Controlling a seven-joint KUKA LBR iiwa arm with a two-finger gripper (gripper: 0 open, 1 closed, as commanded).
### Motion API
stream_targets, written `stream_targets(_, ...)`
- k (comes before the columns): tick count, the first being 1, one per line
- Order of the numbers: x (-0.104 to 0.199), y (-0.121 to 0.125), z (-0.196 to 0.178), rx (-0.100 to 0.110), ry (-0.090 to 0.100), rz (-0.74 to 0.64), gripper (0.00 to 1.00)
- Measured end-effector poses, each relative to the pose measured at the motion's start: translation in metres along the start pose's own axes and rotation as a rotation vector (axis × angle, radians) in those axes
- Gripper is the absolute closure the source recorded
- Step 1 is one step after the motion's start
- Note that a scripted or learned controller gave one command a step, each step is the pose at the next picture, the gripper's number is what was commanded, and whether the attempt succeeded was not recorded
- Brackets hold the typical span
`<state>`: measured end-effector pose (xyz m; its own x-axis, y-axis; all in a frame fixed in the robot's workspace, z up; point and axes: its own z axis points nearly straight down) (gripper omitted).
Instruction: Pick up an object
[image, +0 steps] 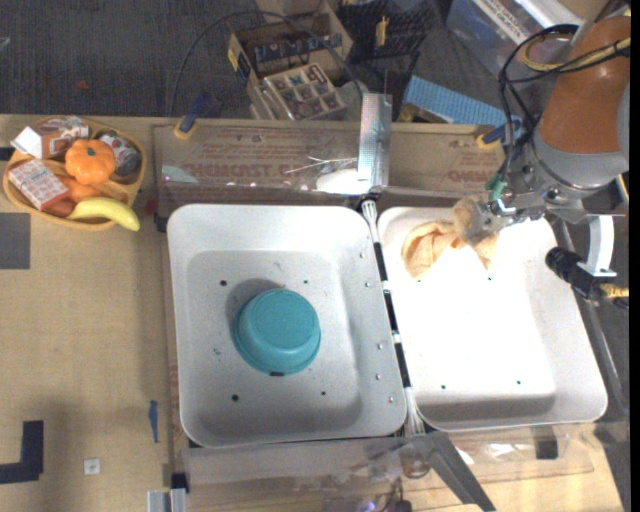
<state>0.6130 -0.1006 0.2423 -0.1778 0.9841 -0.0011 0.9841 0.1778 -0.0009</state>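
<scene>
Seemingly pinched, tan cloth (432, 247) trailing from jaws (487, 217), right bin (500, 390) far corner.

Robotics lab or workshop. Wooden bench (80, 340) carries two white bins (190, 240), a grey-and-orange arm (585, 100) with trailing cables (520, 60). Behind, on dark floor: cardboard wall (260, 160), crate of parts (290, 65); bowl of toy fruit (75, 175) at bench corner.
</scene>
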Motion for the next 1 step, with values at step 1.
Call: stream_targets(1, 0.0596, 0.0158, 0.0284, 0.004, 0.001, 0.132, 1.0)
